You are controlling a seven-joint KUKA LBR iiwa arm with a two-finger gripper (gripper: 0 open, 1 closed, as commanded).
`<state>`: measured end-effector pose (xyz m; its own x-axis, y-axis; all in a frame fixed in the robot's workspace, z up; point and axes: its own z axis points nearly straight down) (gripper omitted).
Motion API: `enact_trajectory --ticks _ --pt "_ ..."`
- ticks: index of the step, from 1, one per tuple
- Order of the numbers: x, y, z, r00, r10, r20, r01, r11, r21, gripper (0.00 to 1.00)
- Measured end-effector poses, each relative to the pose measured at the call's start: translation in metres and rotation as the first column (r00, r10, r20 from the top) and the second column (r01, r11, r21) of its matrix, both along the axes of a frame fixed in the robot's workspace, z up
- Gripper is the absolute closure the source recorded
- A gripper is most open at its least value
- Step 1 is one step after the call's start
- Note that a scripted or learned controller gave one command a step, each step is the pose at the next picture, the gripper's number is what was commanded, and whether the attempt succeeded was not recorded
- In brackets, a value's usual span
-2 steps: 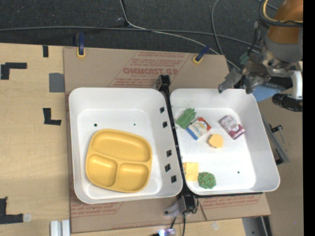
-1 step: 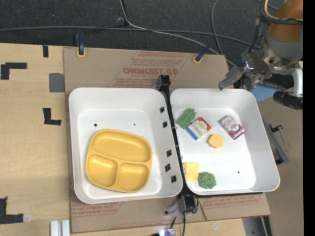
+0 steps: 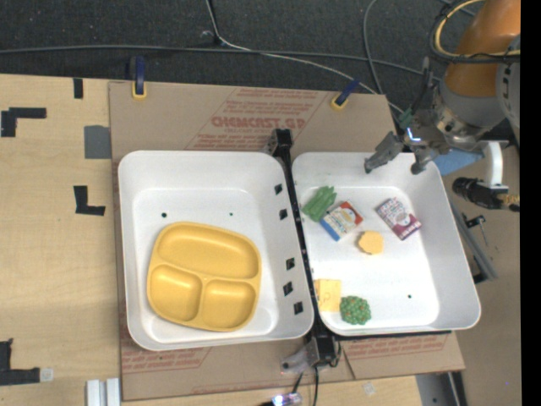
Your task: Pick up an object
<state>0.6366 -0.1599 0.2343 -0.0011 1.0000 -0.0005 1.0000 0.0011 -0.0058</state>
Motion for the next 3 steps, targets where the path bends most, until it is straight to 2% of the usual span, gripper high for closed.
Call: enact_trajectory --ticks 2,3 --pt "-0.005 0.011 -0.128 1.000 0.002 -0.002 -0.002 1.000 0.001 0.00" --pt "-0.003 0.011 -0.114 1.000 0.002 0.004 -0.002 1.000 0.000 1.00"
